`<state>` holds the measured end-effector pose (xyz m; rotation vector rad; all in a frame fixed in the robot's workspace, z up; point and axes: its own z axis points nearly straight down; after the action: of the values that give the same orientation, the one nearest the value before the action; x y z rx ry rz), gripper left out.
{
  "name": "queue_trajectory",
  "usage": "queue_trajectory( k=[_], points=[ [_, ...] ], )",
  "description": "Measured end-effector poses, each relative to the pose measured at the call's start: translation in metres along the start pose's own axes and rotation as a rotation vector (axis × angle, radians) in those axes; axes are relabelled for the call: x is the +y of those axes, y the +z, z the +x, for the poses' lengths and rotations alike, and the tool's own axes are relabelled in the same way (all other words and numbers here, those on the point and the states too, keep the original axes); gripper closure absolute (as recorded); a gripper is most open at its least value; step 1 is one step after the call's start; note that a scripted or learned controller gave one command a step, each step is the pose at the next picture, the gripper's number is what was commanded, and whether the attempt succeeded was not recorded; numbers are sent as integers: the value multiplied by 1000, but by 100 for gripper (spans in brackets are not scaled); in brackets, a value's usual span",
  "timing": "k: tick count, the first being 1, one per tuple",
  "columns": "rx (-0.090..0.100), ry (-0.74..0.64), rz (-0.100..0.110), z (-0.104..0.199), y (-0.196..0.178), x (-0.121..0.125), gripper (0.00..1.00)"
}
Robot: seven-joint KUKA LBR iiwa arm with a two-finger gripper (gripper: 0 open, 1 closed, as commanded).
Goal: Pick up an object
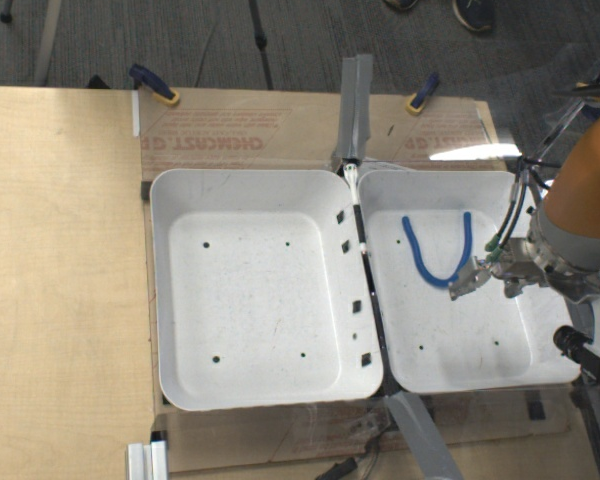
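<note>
A blue U-shaped flexible tube (435, 258) lies in the right bin (430, 368), its two ends pointing toward the back. My gripper (467, 283) reaches in from the right and sits at the tube's lower right bend, low over the bin floor. The grey arm with its orange band (585, 183) rises at the right edge. The view does not show whether the tube is between the fingers.
The left bin (180, 368) stands beside the right one, joined by a black clip strip (360, 268). Cardboard (240, 133) with two blue-and-yellow clamps lies behind the bins. Bare wooden benchtop (60, 268) extends to the left.
</note>
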<state>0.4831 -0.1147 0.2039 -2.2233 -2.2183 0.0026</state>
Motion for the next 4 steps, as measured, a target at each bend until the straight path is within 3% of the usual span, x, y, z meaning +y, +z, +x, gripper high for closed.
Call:
queue_trajectory(
  k=[1, 2, 3, 4],
  points=[
    [-2, 72, -1, -39, -119, 88, 0],
    [-2, 28, 0, -27, -94, 125, 0],
    [0, 96, -5, 1, 110, 100, 0],
    [0, 101, -4, 0, 101, 99, 100]
  ],
)
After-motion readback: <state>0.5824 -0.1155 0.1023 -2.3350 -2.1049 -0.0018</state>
